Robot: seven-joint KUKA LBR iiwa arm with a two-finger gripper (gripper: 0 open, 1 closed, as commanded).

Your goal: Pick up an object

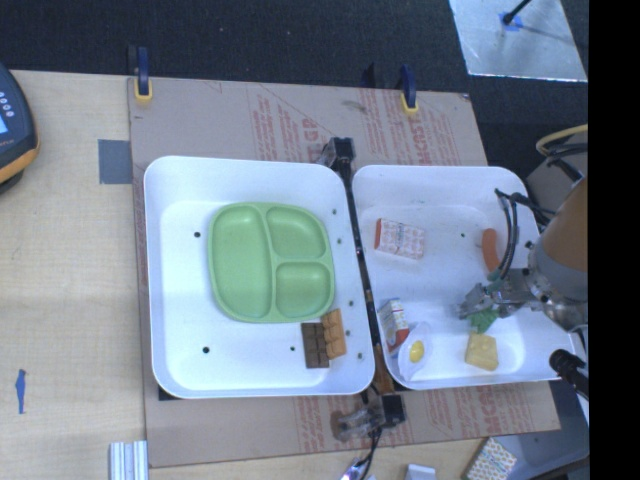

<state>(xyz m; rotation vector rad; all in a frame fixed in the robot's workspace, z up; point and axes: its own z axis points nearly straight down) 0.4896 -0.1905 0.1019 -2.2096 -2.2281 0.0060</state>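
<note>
My gripper (487, 306) hangs low over the right side of the right bin (440, 180), at the end of the arm (562, 253) coming in from the right. A small green item (485, 321) shows just beneath its tip, partly hidden, and whether it is held is unclear. A yellow cheese wedge (481, 352) lies just in front of it. An orange-red sausage (489, 249) lies behind it, near the far right. A red-and-white packet (400, 238) rests at the bin's upper left. A small red-labelled can (392, 320) and a fried-egg toy (413, 351) sit at the lower left.
The left bin (160, 268) holds a green divided plate (270, 262) and a brown ridged block (324, 339) near its front right corner. Blue-and-yellow clamps (142, 74) pin the cardboard at the back. A handheld device (12, 123) lies at the far left.
</note>
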